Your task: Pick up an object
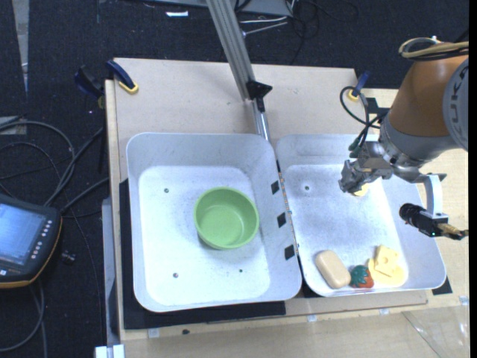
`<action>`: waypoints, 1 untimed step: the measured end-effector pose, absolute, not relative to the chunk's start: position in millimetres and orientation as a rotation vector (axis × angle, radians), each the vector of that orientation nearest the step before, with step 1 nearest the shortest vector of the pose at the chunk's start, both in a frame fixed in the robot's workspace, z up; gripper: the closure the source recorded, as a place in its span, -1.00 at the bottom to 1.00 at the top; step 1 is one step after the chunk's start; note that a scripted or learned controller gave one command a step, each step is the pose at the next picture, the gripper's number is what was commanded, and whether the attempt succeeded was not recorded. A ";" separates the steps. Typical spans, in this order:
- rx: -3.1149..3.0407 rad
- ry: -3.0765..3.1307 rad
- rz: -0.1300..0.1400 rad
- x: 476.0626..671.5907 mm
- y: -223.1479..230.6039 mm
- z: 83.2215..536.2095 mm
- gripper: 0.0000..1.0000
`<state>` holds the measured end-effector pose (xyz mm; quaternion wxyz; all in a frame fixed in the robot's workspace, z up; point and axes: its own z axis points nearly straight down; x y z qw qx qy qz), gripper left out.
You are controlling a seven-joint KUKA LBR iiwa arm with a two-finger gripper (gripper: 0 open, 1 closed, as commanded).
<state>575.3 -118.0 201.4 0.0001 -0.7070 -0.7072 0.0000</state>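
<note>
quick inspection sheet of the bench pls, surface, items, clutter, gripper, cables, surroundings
surface: tan bench bearing two shallow white bins side by side, left bin and right bin.
job's things: green bowl upright in the left bin; beige oval block, small red and green object and yellow object bunched at the right bin's near edge.
clutter: blue and yellow clamps at the bench's far left corner.
gripper: gripper over the right bin's far half, something yellowish at its tip, too small to tell.
cables: black cables beside the arm; more on the floor.
surroundings: dark floor, handheld screen unit at left, grey metal pole.
</note>
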 end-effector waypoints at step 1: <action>-2.221 -2.222 0.000 575.3 -118.0 201.4 -1.00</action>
